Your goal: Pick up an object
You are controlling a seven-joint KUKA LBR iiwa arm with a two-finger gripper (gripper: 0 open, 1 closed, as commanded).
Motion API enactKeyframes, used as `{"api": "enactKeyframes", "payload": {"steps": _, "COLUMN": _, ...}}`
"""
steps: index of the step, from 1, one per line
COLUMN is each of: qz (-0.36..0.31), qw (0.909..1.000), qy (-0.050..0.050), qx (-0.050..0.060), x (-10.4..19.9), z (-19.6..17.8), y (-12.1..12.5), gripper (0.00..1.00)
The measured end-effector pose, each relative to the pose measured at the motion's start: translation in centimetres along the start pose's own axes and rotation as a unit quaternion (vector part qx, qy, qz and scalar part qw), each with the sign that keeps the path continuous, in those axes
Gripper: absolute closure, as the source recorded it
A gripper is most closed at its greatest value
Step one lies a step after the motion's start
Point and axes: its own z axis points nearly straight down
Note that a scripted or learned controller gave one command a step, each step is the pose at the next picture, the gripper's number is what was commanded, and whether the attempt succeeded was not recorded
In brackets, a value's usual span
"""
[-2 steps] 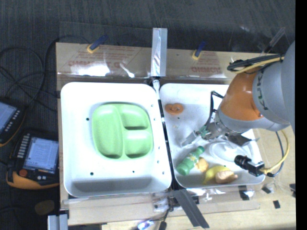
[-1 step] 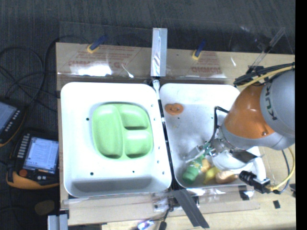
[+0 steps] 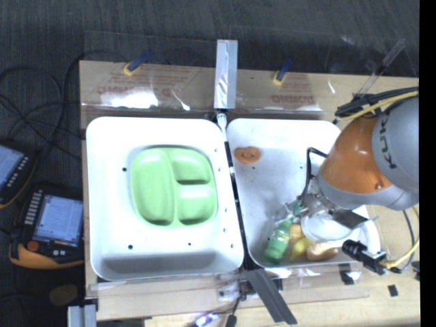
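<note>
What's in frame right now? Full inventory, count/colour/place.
white bins: 2, white, side by side on the bench
divided tray: 1, light green, middle of the left bin
small orange disc: 1, orange, upper left of the right bin
green bottle: 1, green, lower part of the right bin, in a cluster
yellow and tan pieces: count unclear, beside the bottle in the same cluster
clips: 2, blue and yellow, on the back edge of the bench
handheld screens: 2, dark, left of the bench
arm: 1, grey with an orange band, over the right bin
gripper: 1, above the cluster
</note>
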Motion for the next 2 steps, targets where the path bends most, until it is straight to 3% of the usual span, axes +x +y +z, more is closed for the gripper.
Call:
{"api": "enactKeyframes", "payload": {"steps": 1, "qz": 0.035, "qw": 0.9993, "qy": 0.004, "qx": 0.012, "x": 6.0, "z": -8.1, "y": 4.2, "gripper": 1.0}}
{"api": "enactKeyframes", "payload": {"steps": 2, "qz": -0.074, "qw": 0.9972, "qy": 0.004, "qx": 0.012, "x": 5.6, "z": -13.5, "y": 6.0, "gripper": 1.0}}
